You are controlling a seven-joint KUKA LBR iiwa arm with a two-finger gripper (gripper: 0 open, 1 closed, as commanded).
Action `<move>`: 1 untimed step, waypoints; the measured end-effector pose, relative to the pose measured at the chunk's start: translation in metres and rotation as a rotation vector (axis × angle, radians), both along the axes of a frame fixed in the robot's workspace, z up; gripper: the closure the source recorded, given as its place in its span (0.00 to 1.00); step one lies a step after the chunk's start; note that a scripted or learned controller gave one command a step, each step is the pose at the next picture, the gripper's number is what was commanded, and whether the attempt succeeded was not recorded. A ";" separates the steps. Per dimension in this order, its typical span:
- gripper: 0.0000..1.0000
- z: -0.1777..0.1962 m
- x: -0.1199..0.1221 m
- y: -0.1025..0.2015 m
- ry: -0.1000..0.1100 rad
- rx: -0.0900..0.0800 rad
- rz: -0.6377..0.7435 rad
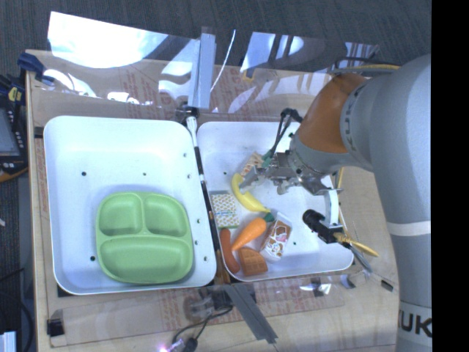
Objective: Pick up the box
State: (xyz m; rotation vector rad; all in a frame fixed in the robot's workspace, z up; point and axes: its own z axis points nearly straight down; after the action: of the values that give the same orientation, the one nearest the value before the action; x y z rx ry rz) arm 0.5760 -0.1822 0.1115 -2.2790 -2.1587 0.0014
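box [225, 209] flat against right bin's [220, 141] left wall, beside banana [248, 195] | jaws [272, 169] over bin middle, state unclear | box likely light, stiff card; grip across short edges

two white bins [73, 134], one green tray [144, 237], one banana [245, 195], one carrot [249, 232]

Wooden bench [110, 310], pale, printed with faint reddish marks, glare from overhead light across its far edge. Two shallow white bins sit on it, side by side and touching: left bin [66, 167], right bin [220, 141]. Small metal brackets and a grey bar [253, 314] lie at the near edge, below the bins' seam.
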 end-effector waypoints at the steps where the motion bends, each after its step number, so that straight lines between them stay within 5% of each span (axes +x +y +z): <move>1: 0.00 -0.020 0.065 -0.015 0.000 0.000 -0.013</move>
State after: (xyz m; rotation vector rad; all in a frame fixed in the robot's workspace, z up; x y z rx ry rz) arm 0.6408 -0.1972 0.0915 -2.2932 -2.1435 0.0005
